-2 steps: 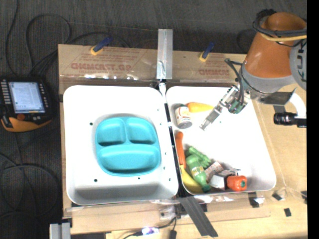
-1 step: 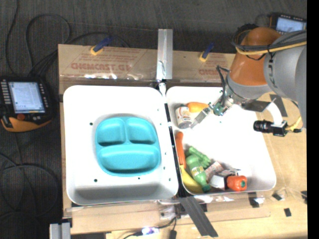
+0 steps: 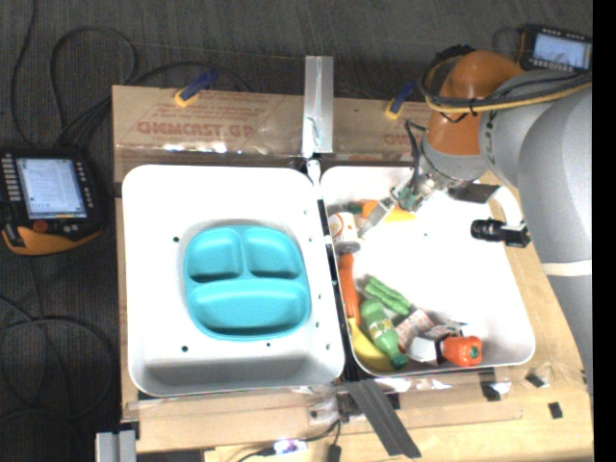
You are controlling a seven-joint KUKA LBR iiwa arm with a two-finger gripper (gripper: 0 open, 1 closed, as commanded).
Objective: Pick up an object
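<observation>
Writing: the cardboard sheet (image 3: 207, 123) behind the bins carries reddish printed letters under clear tape; they seem to begin "GIGACAST" or similar, but I cannot read them with confidence.
Screens: the handheld pendant (image 3: 46, 195) at 9 o'clock shows a lit display with text too small to read; a second small screen (image 3: 561, 49) at 1 o'clock is equally unreadable.
Left bin (image 3: 154, 258): holds a turquoise divided tray (image 3: 248, 279) with three compartments, lying flat near its centre.
Right bin (image 3: 481, 277): objects cluster at its 6 to 7 o'clock corner and along the left wall.
Objects for picking: an orange carrot-like piece (image 3: 348, 282) along the left wall; green items (image 3: 383, 301), a yellow piece (image 3: 371, 349) and an orange-red piece (image 3: 463, 350) lie piled and touching, their exact shapes hard to tell.
Gripper (image 3: 377, 216): low over the bin's 11 o'clock corner, beside small orange and white items (image 3: 343, 223); whether the fingers are apart or hold anything, I cannot tell.
Arm (image 3: 539, 152): cut off at the right edge.
</observation>
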